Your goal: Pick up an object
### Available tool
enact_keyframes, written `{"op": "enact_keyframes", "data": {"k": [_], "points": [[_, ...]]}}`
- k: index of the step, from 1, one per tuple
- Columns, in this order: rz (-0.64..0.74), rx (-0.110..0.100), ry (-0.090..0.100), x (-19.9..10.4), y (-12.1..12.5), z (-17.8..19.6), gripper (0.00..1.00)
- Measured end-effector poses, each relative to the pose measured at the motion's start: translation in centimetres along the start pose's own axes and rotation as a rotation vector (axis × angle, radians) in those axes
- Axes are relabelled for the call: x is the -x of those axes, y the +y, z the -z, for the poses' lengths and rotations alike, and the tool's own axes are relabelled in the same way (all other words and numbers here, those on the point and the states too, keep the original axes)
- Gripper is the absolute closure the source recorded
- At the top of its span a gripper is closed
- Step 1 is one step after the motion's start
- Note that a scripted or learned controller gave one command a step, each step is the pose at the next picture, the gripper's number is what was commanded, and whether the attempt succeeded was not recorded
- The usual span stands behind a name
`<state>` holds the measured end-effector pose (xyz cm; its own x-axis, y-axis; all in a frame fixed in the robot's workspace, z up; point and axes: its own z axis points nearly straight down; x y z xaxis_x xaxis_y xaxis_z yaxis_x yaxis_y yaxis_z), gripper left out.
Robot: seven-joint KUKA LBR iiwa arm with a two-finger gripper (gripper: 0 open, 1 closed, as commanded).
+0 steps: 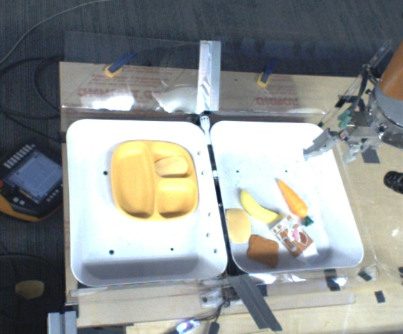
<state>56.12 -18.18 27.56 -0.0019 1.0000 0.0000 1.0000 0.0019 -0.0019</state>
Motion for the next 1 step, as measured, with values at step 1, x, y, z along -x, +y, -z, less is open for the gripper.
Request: {"op": "enact_keyframes", "data": {"k": [1], "points": [[-0.174,0.001,-0.004,2.59,3.19,7.84,0.0]]}}
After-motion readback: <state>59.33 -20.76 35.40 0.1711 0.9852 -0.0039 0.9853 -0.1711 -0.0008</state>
